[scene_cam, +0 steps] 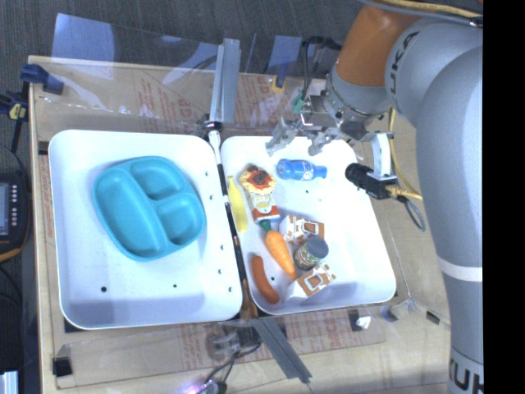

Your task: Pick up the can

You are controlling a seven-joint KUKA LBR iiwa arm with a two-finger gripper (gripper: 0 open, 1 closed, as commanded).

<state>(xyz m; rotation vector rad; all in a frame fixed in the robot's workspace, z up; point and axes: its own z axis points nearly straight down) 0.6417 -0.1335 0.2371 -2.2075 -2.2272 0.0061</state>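
Overhead, the gripper point(300, 141) hangs spread and empty at the right bin's point(371, 245) far edge, beside a blue bottle point(300, 170). "KUKA" lettering marks the grey arm point(435, 80). The can point(311, 253) stands near the bin's near edge, label unreadable.

Arm point(447, 138) cut off by right and bottom edges.

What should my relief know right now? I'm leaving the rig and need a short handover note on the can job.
Gripper: open, holding nothing, above the right bin's far edge.
Can: upright in the right bin's near half, beside the carrot, with small packets around it.
Bottle lies just below the fingers.
Done: nothing; can untouched.
Left: move to the can, grasp, lift.
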